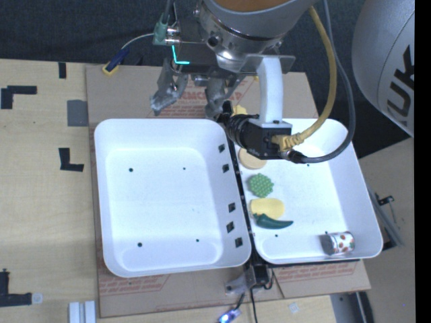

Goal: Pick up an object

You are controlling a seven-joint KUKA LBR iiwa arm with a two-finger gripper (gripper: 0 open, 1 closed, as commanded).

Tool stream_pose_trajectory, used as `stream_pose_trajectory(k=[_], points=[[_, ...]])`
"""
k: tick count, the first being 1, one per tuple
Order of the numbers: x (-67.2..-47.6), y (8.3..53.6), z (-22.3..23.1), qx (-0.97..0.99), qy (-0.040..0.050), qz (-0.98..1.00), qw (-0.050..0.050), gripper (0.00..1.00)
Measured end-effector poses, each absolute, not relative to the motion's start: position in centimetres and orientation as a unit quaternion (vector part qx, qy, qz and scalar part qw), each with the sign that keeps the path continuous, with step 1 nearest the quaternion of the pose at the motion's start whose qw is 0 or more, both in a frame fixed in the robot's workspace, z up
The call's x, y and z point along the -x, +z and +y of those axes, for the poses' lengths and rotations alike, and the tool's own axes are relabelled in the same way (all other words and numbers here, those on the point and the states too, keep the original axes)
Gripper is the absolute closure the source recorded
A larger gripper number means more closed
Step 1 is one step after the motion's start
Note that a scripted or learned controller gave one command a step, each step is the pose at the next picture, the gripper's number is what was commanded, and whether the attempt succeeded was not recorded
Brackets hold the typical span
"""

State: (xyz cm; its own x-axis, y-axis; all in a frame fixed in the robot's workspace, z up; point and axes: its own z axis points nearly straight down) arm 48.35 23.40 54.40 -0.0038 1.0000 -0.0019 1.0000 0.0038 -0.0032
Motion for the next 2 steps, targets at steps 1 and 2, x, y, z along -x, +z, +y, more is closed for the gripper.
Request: stream_pose_trajectory(k=[1,2], points=[[-48.36,55.38,23.46,0.705,0.0025,-0.709,0.001,1.00],[-48.36,55.36,23.46,0.705,0.0027,-0.709,0.001,0.00]])
